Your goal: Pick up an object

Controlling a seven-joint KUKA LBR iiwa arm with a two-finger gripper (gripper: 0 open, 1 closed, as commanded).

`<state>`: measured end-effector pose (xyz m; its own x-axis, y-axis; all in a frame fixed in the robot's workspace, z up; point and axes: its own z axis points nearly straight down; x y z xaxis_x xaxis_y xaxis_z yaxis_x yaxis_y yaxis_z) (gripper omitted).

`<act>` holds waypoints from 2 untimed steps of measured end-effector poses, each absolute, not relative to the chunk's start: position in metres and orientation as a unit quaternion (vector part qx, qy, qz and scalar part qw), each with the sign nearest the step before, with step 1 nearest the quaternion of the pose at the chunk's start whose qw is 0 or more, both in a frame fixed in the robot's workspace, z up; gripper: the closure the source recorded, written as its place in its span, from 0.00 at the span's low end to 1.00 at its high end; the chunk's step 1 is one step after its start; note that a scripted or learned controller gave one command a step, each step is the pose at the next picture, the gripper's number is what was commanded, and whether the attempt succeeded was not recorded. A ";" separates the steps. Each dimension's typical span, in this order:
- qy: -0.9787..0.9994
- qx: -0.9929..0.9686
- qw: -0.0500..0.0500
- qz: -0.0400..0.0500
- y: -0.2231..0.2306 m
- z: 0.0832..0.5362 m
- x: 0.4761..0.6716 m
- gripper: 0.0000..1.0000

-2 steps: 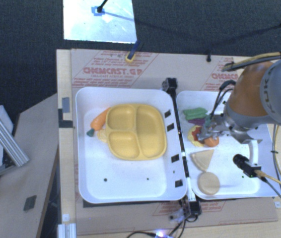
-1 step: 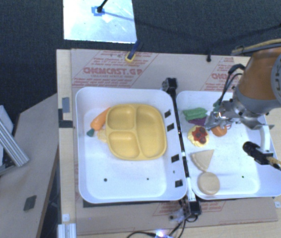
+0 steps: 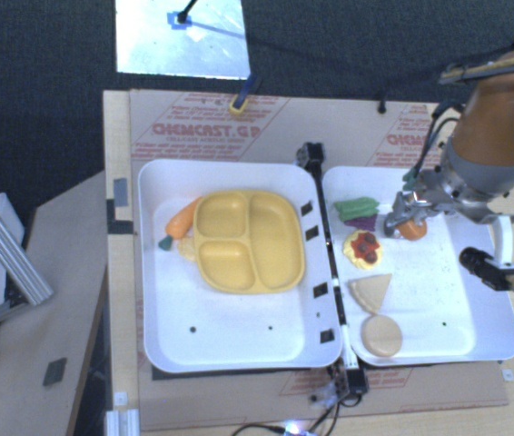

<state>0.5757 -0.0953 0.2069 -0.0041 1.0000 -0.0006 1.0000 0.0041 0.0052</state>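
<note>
Tan and round, a cookie (image 3: 381,335) lies nearest in the right bin (image 3: 475,330), with a pale wedge (image 3: 372,291) just behind it and a small yellow pizza (image 3: 363,249) with red topping behind that. Farther back, a green and purple vegetable (image 3: 358,210) lies near the bin's rim. An orange ball (image 3: 412,229) sits right at the gripper (image 3: 404,214), partly covered by it; whether the fingers pinch it cannot be told. In the left bin (image 3: 175,334), a yellow tray (image 3: 243,241) hides part of a carrot (image 3: 182,219).

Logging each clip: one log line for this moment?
gripper low in right white bin | beside small orange round toy | grasp unconfirmed
</note>
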 end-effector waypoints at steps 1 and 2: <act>0.709 0.706 0.001 0.001 -0.095 0.225 0.577 1.00; 0.710 0.704 0.002 0.002 -0.062 0.229 0.630 1.00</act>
<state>0.6297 -0.0624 0.2288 -0.0084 1.0000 0.0005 0.9999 0.0084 0.0063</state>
